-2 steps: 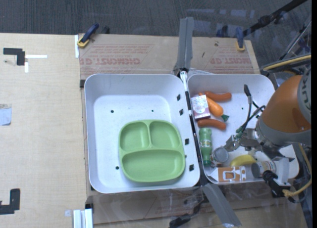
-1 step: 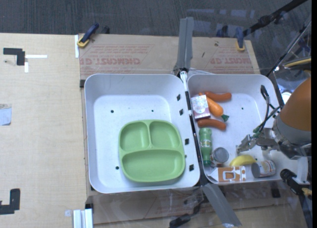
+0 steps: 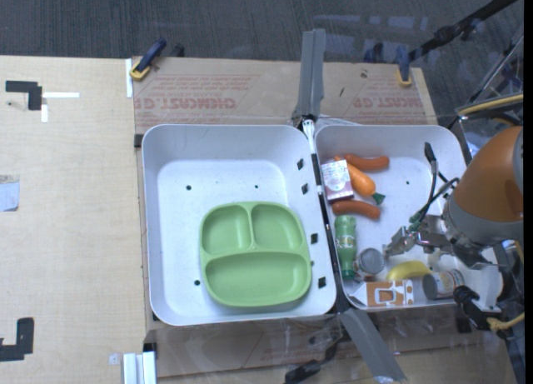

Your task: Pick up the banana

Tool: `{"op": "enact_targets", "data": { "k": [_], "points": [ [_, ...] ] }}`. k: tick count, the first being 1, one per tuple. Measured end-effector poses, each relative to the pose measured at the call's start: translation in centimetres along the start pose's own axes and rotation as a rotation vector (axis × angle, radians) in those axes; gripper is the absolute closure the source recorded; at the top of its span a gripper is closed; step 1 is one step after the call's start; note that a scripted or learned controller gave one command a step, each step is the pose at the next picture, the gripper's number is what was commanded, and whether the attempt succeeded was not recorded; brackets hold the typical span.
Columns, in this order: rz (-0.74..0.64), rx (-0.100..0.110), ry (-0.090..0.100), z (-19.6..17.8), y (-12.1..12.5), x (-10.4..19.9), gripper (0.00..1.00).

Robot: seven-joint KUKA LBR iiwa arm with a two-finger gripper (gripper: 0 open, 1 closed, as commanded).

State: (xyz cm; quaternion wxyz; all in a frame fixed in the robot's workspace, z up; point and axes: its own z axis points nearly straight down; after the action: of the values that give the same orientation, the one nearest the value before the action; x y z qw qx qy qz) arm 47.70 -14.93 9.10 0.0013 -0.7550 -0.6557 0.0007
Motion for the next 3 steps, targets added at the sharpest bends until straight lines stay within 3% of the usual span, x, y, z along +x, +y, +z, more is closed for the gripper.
{"op": "enact_targets", "data": {
  "k": [1, 2, 3],
  "points": [
    [0.002, 0.001, 0.000, -0.9, 0.0, -0.1, 1.00],
    [0.003, 0.001, 0.000, -0.9, 0.0, -0.1, 0.00],
    [0.060, 0.000, -0.001, 0.0, 0.3, -2.2, 0.00]
  ]
}}
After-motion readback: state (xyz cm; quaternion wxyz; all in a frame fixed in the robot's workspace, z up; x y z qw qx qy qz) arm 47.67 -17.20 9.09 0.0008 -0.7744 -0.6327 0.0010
